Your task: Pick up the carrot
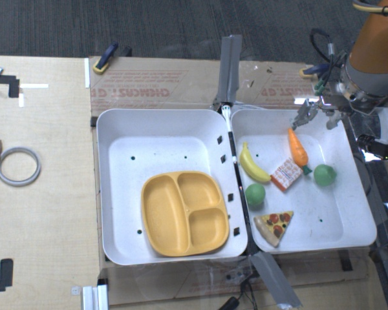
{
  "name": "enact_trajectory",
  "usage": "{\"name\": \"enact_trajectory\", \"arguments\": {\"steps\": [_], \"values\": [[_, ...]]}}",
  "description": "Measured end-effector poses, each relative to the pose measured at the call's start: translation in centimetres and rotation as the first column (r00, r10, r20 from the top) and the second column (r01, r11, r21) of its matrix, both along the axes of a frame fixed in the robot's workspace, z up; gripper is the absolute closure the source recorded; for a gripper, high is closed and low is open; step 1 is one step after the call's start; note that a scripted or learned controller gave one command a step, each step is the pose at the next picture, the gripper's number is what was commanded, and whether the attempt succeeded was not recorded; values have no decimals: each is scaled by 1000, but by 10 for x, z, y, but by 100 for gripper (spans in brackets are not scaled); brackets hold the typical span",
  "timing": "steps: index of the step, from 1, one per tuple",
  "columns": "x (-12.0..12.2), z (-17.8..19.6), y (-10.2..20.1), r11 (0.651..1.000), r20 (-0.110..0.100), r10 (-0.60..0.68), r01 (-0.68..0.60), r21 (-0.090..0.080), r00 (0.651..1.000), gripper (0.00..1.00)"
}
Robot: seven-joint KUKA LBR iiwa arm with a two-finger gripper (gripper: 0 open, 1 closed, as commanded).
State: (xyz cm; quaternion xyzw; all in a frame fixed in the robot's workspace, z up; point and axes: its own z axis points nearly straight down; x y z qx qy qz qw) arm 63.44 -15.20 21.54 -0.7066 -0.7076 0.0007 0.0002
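Nearest, I see a pizza slice (pixel 273 227), two green balls (pixel 255 194), a snack pack (pixel 286 174) and a banana (pixel 252 164) in the right bin (pixel 349 234). Farther back lies the carrot (pixel 298 148), untouched. Beyond it hangs my gripper (pixel 318 113), fingers spread and holding nothing.

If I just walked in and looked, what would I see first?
Probably the big yellow plate with three sections, sitting in the left bin. Next, the toy food in the right bin: an orange carrot, a banana, a pizza slice and two green balls. The gripper hangs by that bin's far edge, just above the carrot.
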Motion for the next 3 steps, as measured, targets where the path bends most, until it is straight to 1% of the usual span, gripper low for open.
{"name": "enact_trajectory", "arguments": {"steps": [1, 2, 3], "values": [[22, -105, -22, 993, 0, 121, -121, 0, 993, 0], [25, -122, -35, 945, 3, 326, -326, -1, 945, 0], [25, -122, -5, 980, 3, 200, -200, 0, 980, 0]]}}
